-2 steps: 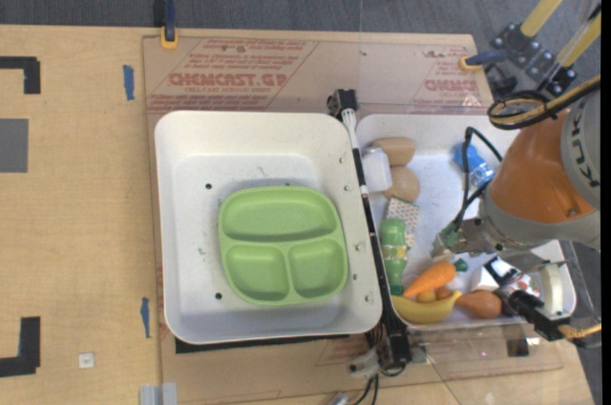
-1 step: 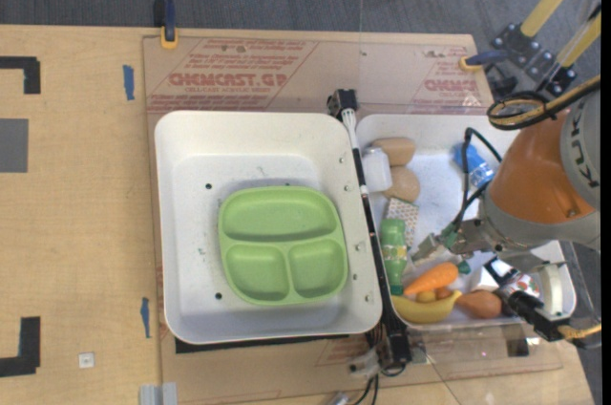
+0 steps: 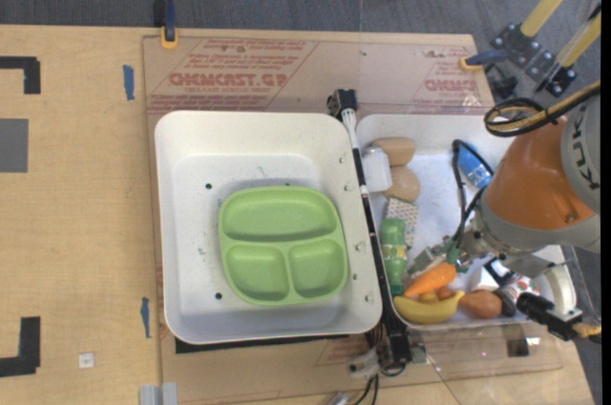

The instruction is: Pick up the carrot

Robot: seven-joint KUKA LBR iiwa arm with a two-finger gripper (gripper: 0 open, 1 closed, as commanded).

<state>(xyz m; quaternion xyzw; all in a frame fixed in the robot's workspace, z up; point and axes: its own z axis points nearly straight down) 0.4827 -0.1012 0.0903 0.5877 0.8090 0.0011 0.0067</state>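
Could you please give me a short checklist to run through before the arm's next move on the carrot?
1. Carrot located in the right bin: ok.
2. Pincer close to the carrot, at its right end: ok.
3. Carrot seen between the pincer's tips: cannot tell.
4. Carrot free of neighbours: not ok, it lies against the banana.
5. Green tray out of the way in the left bin: ok.
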